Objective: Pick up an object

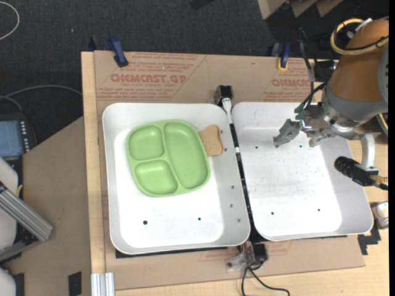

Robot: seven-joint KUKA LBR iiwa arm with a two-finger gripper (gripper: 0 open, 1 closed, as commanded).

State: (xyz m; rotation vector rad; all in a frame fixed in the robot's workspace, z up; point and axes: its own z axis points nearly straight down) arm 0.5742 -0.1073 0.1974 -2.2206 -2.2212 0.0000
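- Nearest the camera: front rim of the left bin (179, 246), bare white floor there apart from a couple of small dark dots.
- Green divided plate (168, 158) lies flat in the left bin, toward its back-left part, three compartments, all look bare.
- Tan flat piece (212, 140), looks like a slice of bread or a cracker, lies just beside the plate's right rim at the back, touching or slightly tucked under it, can't tell which. Near the left bin's right wall.
- Those two are the only pick candidates I see; both in the left bin.
- Right bin (296, 227) has bare floor with some specks and dots.
- Gripper (302, 133) hangs over the right bin's back part, nearer its back-right corner, well apart from plate and tan piece.
- Two fingers are spread apart, one pointing toward the divider between the bins, the other toward the right rim. Nothing between them, so wide and not holding.
- Can't tell its height above the bin floor from this slant.
- Progress, my read: pick not done. No object lifted, none in the grasp.
- Left to do: cross to the left bin, come down on a target, close, lift.
- Tan piece is thin and flat against the floor, likely a hard grasp; the plate rim probably gives the better hold.
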